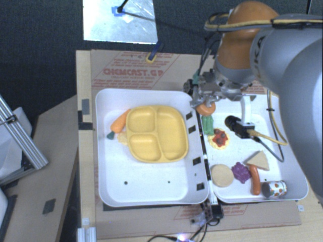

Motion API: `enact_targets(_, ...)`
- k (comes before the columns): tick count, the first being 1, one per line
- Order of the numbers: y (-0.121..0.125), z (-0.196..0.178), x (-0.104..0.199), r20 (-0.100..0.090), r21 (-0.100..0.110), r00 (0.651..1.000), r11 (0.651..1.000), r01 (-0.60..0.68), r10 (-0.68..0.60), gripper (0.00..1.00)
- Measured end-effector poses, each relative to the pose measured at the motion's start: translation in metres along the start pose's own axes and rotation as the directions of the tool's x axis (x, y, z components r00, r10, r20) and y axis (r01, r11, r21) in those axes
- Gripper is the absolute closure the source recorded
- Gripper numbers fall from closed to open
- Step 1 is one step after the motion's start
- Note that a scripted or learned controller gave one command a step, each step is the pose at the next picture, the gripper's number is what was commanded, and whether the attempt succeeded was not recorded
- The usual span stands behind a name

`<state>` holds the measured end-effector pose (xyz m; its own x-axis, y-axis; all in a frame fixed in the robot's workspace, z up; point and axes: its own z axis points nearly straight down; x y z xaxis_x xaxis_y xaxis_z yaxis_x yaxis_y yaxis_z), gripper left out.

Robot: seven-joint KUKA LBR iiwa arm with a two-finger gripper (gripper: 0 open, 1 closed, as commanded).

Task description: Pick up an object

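Apparently mid-grasp, the grey arm's pincer (204,103) sits over a small round orange toy (206,109) in the right white plastic bin's (290,173) far-left corner. Whether it grips cannot be told; next, a straight lift.

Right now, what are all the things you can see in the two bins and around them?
bins: two, white, side by side
plate: one, yellow, middle of left bin
carrot: one, orange, left bin, at plate's left edge
orange piece: one, orange, right bin, by the pincer
green piece: one, green, just below it
pizza slice: one, red and yellow, right bin
disc: one, tan, right bin
grapes: one bunch, purple, beside disc
wedge: one, tan, right bin
sausage: one, red-orange, under wedge
can: one, silvery, right bin's corner
shiny sheet: one, silver, beyond bins
arm: one, grey and orange, right
pincer: one, grey, over right bin
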<state>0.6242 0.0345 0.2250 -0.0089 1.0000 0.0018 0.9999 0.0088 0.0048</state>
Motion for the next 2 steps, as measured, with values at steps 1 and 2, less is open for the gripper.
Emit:
enact_targets(1, 0.0217, 0.0068, 0.0375, 0.0, 0.002, 1.0, 1.0, 0.0, 0.0, 1.0)
enact_targets(2, 0.0139, 0.0064, 0.042, 0.002, 0.004, 1.0, 1.0, -0.004, 0.004, 1.0)
